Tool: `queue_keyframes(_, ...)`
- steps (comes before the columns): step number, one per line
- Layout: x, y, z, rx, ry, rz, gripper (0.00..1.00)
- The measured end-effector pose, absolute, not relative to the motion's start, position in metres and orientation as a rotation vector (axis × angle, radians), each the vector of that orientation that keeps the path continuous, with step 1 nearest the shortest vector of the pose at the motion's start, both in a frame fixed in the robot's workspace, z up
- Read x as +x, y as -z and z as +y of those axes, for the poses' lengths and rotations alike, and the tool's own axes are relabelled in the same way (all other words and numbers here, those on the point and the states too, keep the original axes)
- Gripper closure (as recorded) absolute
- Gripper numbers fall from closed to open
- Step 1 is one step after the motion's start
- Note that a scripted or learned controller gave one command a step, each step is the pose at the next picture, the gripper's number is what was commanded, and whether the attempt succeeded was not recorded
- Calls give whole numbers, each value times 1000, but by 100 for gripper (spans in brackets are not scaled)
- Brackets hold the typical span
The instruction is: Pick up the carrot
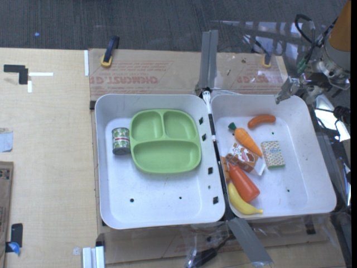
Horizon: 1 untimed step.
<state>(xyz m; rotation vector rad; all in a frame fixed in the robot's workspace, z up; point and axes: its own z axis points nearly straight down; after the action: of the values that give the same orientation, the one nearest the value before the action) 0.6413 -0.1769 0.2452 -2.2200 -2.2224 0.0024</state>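
Note:
The carrot (247,140) is orange with a small green top. It lies slanted in the right bin (301,194), near the bin's upper left, green end pointing up-left. My gripper (288,91) hangs over the far right corner of that bin, well above and to the right of the carrot, apart from it. The grey arm with its orange band (340,32) comes in from the upper right.
Close around the carrot lie an orange sausage (261,120), a green patterned box (273,153), a snack packet (244,158), a red bottle (244,184) and a banana (243,203). The left bin (111,205) holds a green divided plate (165,141) and a small can (120,140).

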Motion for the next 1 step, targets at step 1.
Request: queue_keyframes(1,659,-108,-149,-2131,-2,-2308,0)
